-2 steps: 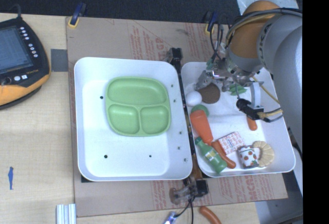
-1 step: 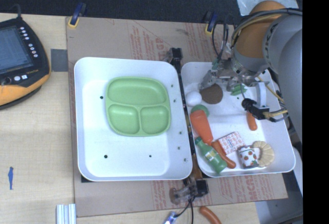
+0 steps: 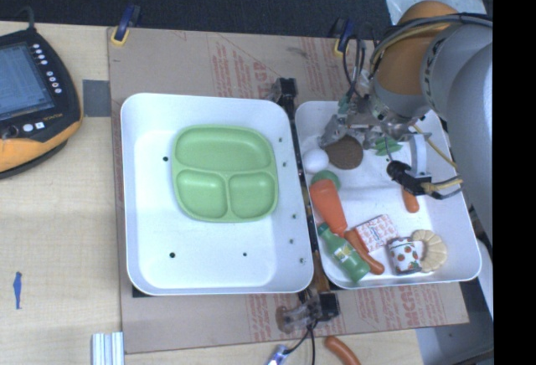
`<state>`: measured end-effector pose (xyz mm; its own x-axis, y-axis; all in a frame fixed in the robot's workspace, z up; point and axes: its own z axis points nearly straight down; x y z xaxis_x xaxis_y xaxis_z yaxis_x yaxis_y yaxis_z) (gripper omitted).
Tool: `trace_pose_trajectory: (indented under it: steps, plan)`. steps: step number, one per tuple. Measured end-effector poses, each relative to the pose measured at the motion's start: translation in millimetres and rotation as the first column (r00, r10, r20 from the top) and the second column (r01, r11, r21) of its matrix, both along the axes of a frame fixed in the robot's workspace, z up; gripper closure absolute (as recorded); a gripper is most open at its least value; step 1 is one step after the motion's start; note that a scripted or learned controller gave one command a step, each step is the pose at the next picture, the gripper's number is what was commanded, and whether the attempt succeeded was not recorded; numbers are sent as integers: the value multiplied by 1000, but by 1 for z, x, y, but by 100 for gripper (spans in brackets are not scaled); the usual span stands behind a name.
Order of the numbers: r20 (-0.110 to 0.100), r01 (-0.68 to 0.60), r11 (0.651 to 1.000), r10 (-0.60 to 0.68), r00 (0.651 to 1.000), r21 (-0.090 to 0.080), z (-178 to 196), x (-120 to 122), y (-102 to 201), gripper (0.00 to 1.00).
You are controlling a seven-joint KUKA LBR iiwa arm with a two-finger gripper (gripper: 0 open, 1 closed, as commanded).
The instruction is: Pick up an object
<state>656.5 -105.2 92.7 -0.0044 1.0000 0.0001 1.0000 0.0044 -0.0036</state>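
**Closing in on the brown piece, upper part of the right bin**

We're down in the right bin [image 3: 469,267], upper right of centre in the frame, w/ the gripper [image 3: 356,133] sitting right over a round brown piece [image 3: 344,154]. We can't tell whether the gripper is apart or together: the wrist and cables block the tips from this angle, so no claim of a hold yet.

Where things lie: the brown piece is near the bin's top-left corner, just beside a white egg [image 3: 315,160] to its left. Below it is a carrot [image 3: 329,202], then a green bottle [image 3: 342,253], a red-and-white packet [image 3: 373,232] and a cookie-like item [image 3: 416,251] toward the lower right. The left bin [image 3: 142,213] holds a green divided tray [image 3: 224,172].

To do this step well, in our view:
- centre over the brown piece, not the egg; they're close, and a nudge could roll the egg.
- come straight down, no sideways drag near the bin wall.
- close firmly but slowly; a round shape prob. slips out if pinched off-centre.
- lift a little first and check the piece rides up w/ us before going higher.
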Motion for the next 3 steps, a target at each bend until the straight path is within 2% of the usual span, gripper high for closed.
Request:
trace_pose_trajectory:
  steps: [1, 2, 3]
  plan:
    - [3, 1, 1000, -1, 1000, 0, 0, 0, -8, 0]
    - [0, 0, 1000, 0, 1000, 0, 0, 0, 0, 0]
    - [2, 1, 1000, -1, 1000, 0, 0, 0, -5, 0]
